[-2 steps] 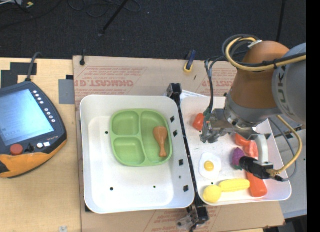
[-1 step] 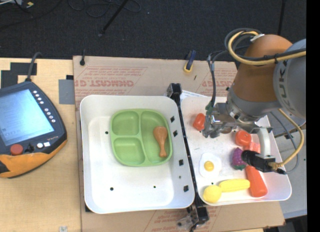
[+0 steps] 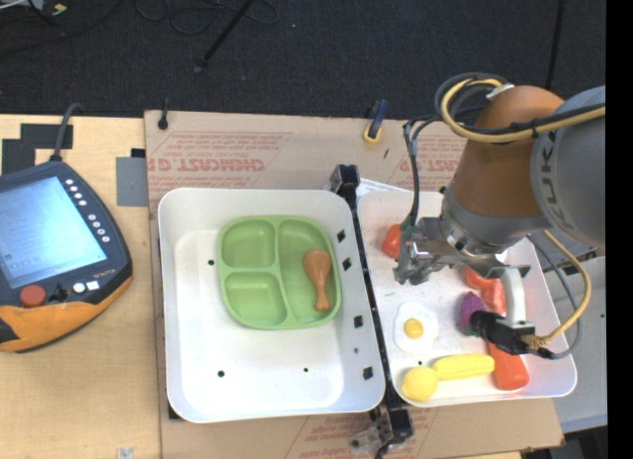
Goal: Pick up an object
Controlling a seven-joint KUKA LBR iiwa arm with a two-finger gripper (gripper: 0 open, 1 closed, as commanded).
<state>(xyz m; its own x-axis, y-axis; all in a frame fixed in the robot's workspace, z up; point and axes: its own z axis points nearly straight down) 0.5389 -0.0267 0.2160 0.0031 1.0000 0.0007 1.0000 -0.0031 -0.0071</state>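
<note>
While low over right bin [image 3: 554, 380] toys, gripper [image 3: 413, 267] poised beside fried egg [image 3: 415, 328] for easy reach; jaws' state not discernible; drumstick [image 3: 319, 277] parked in green tray [image 3: 259, 301].

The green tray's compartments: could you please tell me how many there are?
3. The green tray in the left bin has two upper compartments side by side and a wider one below. A toy drumstick lies at its right side.

Right bin [image 3: 564, 380] crowded (toys close together); left bin's [image 3: 188, 348] floor lies open.
</note>
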